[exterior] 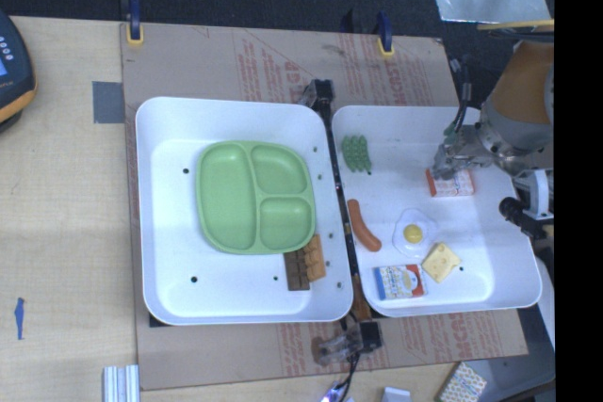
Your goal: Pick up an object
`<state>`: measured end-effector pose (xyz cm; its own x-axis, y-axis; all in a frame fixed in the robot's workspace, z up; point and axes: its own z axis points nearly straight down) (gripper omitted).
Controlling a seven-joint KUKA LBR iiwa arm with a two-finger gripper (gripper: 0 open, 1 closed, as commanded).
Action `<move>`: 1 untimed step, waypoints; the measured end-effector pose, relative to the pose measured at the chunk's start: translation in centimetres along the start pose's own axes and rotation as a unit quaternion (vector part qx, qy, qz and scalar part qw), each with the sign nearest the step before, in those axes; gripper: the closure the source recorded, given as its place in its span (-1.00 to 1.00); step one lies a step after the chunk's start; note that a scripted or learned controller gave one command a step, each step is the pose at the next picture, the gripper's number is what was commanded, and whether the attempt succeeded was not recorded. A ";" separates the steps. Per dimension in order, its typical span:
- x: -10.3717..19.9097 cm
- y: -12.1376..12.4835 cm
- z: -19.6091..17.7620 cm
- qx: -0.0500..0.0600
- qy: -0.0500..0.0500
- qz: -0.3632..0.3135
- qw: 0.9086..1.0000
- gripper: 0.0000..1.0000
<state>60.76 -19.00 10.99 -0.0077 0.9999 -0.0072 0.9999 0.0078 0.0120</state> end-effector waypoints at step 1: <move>0.0 -0.1 0.1 0.001 0.000 0.000 1.000 -1.00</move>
<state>60.71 -18.99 10.89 -0.0077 0.9999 -0.0067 0.9999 0.0078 0.0102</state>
